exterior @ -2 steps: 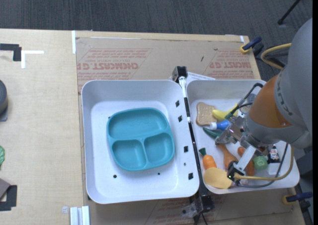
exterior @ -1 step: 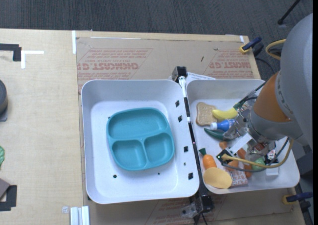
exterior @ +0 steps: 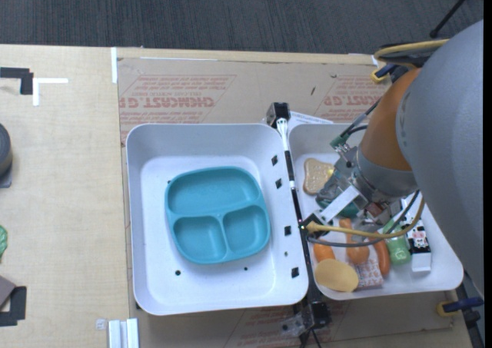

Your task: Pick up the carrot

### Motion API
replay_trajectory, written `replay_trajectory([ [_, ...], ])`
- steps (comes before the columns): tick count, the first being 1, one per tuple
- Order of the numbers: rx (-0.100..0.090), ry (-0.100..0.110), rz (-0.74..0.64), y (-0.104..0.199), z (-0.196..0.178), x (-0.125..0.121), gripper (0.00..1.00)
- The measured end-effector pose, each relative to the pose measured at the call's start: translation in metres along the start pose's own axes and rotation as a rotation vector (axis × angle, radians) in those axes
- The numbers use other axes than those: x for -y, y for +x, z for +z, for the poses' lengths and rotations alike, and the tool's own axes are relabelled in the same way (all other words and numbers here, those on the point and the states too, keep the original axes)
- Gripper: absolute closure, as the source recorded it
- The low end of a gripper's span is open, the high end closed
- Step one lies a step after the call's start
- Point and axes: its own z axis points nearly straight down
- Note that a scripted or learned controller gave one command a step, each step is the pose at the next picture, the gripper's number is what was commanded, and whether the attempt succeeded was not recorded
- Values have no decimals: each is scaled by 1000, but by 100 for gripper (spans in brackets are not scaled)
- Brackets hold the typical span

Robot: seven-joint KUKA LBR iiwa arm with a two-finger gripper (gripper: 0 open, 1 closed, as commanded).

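The carrot (exterior: 382, 260) is an orange, elongated piece lying near the front of the right bin (exterior: 442, 273), partly covered by the arm's cables. Other orange pieces (exterior: 324, 252) lie just left of it, and I cannot tell which of them belong to the carrot. My gripper (exterior: 355, 218) hangs low over the middle of the right bin, directly behind and above these orange pieces. The grey wrist and its orange band hide most of the gripper.
A tan bread slice (exterior: 315, 175) lies at the back left of the right bin. A yellow oval item (exterior: 337, 275), a green item (exterior: 398, 251) and a small white box (exterior: 419, 243) crowd the front. The left bin (exterior: 146, 185) holds a teal divided plate (exterior: 217, 213).
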Motion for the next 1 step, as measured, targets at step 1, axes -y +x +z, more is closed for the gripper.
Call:
replay_trajectory([
  [1, 2, 1, 83, -24, 1, -37, 0],
])
